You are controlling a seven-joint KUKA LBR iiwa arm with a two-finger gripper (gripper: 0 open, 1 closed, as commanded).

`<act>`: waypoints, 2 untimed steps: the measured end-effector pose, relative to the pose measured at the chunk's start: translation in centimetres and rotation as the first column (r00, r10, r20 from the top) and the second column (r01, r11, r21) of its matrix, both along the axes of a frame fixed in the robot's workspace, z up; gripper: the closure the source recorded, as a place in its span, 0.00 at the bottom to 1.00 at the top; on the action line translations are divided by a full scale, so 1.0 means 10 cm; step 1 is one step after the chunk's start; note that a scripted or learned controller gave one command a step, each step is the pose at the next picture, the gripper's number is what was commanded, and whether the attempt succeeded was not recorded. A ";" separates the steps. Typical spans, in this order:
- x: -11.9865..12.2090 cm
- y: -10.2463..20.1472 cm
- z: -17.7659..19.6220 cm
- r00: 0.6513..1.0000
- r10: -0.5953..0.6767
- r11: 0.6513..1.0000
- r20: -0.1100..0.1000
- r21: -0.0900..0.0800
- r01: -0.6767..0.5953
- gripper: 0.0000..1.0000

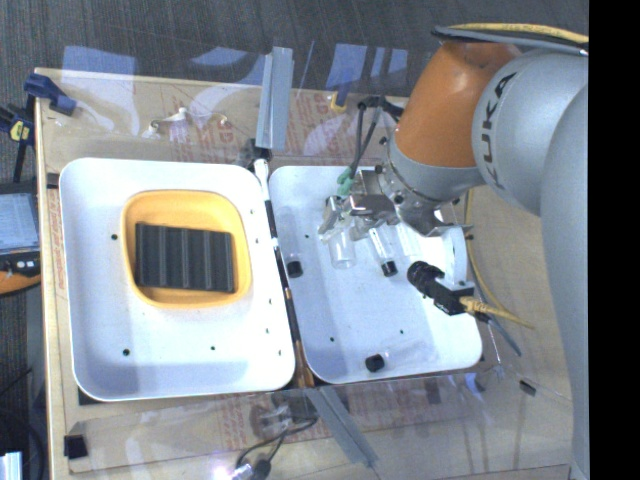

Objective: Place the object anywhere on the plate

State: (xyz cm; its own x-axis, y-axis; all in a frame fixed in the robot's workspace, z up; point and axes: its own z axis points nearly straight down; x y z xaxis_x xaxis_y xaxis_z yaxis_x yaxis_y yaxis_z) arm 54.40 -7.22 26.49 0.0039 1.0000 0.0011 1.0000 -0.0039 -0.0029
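Dark ribbed block: lies flat on the yellow plate, long side running left to right, set toward the plate's lower half. Yellow rim shows on all four sides, widest along the top. Plate sits in the upper-middle of the left bin, clear of every bin wall; broad white floor open below it and a narrower strip down its left.

Right bin: touches the left bin along the shared middle edge. Tool hangs over this bin's upper half, fingers spread apart with nothing between them. It is well apart from the plate, with the two bin walls in between. Arm comes in from the right, covering the bin's upper right corner.

Small black piece sits just beside the right bin's left wall. Another black piece lies near the bottom edge. The floor between them, lower centre, is open white.

Surface shows as a tan margin above and below both bins.
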 end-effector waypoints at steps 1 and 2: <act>0.35 0.42 -0.55 0.950 0.313 0.950 -0.003 0.001 -0.313 1.00; 0.35 0.42 -0.55 0.950 0.313 0.950 -0.002 0.001 -0.313 0.00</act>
